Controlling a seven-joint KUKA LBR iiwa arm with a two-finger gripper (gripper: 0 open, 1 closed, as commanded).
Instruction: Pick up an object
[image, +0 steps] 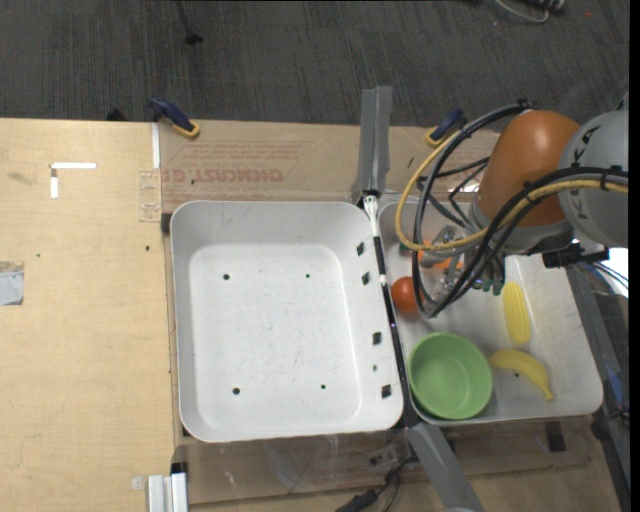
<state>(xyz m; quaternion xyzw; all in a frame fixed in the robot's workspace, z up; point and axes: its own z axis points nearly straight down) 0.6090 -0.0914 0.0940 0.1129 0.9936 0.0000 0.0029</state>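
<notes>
Starting at the near edge of the right bin (578, 345), and the green bowl (452, 376) sits in the near corner, upright, mouth open to the camera, on the near side of the gripper (455, 262) and a little apart from it. Just beside the bowl, further out toward the view's right, lies the banana (527, 370), curved and flat on the bin floor, its tip close to the bowl's rim.

Moving up now: a yellow oblong piece (516, 312) lies between the banana and the gripper, off to the gripper's right in the view, near it, though I cannot tell whether they touch. On the other side, to the gripper's left and slightly nearer, a small red-orange ball (404, 295) rests against the bin's left wall.

And the gripper itself, down low over the far half of the right bin, is wrapped in a tangle of black and yellow cables (437, 205). Whether it is open, closed or holding anything cannot be told, because the cables hide it.

Well to the gripper's left lies the left bin (270, 320), white with small dark dots on its floor.

Behind the gripper rises the orange band (532, 165) of the arm. Further back still, a cardboard sheet (235, 165) lies on the wooden bench (80, 300), with a blue clamp (175, 117) far left of the gripper and another blue clamp (446, 124) just beyond it.
</notes>
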